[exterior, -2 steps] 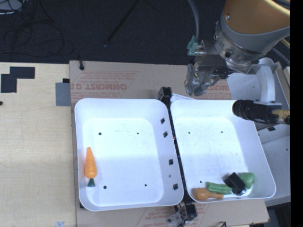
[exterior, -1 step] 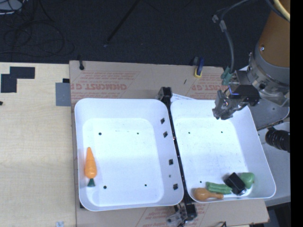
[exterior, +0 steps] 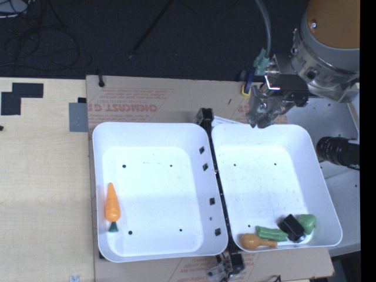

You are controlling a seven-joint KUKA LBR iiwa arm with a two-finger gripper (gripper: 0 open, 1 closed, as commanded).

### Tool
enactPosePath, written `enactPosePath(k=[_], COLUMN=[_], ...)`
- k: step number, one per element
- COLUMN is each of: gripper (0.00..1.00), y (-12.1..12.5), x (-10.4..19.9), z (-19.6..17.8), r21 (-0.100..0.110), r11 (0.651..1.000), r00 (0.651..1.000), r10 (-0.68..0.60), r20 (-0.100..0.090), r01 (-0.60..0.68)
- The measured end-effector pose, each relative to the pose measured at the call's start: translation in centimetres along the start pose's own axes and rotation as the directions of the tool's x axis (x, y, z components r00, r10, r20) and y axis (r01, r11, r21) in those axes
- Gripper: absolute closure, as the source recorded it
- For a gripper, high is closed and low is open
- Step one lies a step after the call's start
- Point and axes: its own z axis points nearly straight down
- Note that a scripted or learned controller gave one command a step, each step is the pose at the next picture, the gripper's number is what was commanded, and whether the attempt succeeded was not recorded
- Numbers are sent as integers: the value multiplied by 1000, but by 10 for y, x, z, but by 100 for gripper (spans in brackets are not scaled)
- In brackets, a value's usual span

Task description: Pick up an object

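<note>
While the gripper (exterior: 260,121) hangs over the far rim of the right bin (exterior: 320,163), nothing is between its fingers; whether they are spread or pressed together I cannot tell (too dark and small). Candidates for the pick sit huddled in the near right corner of that bin: a green piece (exterior: 306,221), a black block (exterior: 291,227) touching it, a green pod (exterior: 270,234) and an orange pear shape (exterior: 256,241). All look like light, stiff plastic toys, probably smooth and a bit slippery. Best hold, by my judgement: across the black block's flat sides, though crowding and the bin wall hamper access. Left bin (exterior: 97,157) holds a lone toy carrot (exterior: 111,204) by its left wall, easier to take across its thick middle.
</note>
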Motion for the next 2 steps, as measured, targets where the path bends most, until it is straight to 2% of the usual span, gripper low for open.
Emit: enactPosePath(k=[1, 2], gripper=[100, 100], y=[14, 106], x=[-80, 12], z=[184, 126], r21=[23, -2], r11=[1000, 1000], r00=[1000, 1000], r10=[15, -1], r20=[5, 1], r01=[-15, 1])
